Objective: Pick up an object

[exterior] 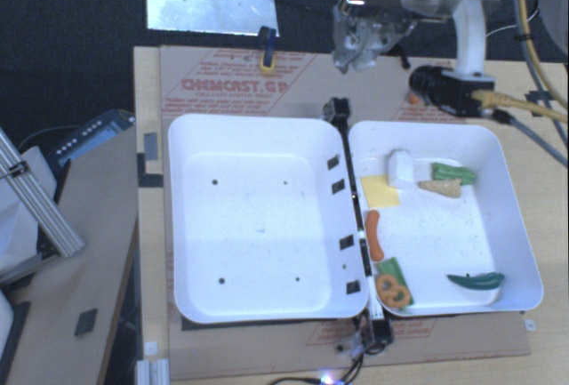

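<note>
From the overhead camera, the gripper (357, 50) hangs high above the bench, beyond the far rim of the right bin (511, 196); whether its fingers are parted I cannot tell, and nothing shows between them. Inside that bin lie a yellow slice (380, 191), a white block (400, 167), a red sausage (374, 235) and a green pepper (476, 280). The pick looks not yet begun: next the arm must come over this bin and descend onto one piece.
</note>
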Controlling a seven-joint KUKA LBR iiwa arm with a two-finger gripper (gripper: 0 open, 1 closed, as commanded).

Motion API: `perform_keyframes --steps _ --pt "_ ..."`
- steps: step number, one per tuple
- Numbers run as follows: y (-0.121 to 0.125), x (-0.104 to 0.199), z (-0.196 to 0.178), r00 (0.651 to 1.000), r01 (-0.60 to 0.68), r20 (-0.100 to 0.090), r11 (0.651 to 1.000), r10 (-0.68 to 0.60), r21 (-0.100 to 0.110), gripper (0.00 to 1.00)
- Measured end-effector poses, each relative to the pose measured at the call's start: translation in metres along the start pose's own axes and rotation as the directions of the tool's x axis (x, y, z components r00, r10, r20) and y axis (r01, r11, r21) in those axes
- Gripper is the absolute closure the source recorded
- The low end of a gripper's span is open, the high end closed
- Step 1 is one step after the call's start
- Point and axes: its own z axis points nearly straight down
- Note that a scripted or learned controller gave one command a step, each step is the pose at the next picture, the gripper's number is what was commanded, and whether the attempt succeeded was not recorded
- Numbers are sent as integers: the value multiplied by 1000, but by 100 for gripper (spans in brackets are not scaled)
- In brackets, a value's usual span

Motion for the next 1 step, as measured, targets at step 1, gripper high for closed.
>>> perform_keyframes --steps 1 --pt "-21 48 129 1000 14 1 1000 -14 16 100"
